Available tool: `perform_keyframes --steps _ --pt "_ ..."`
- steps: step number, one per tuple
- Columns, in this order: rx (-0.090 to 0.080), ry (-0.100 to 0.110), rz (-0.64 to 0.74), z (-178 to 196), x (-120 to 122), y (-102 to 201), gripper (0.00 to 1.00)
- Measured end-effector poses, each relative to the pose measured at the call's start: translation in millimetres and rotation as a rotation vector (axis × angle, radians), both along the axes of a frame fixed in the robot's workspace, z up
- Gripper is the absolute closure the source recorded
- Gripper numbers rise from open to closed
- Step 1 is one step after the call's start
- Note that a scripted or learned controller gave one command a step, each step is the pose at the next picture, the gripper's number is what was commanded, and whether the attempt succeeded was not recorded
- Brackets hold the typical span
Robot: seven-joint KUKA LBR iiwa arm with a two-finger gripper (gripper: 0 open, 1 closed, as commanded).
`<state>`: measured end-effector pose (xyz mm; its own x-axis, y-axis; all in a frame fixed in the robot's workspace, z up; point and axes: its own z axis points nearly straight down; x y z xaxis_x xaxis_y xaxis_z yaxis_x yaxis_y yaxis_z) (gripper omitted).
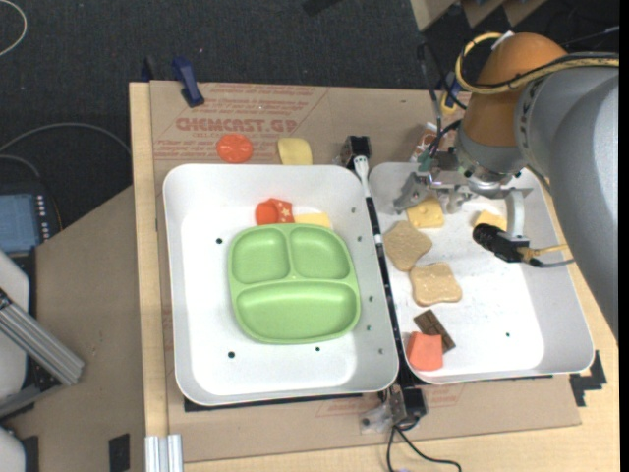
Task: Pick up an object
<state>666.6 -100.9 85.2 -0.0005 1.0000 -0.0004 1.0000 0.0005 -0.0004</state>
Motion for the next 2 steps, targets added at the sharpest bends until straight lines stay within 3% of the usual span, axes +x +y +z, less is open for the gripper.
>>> perform_keyframes --steps 1,2 --pt "-0.004 -0.01 0.0 14.7 2.5 -1.6 1.0" --pt "-0.002 -0.004 0.0 11.7 1.1 -0.8 0.0"
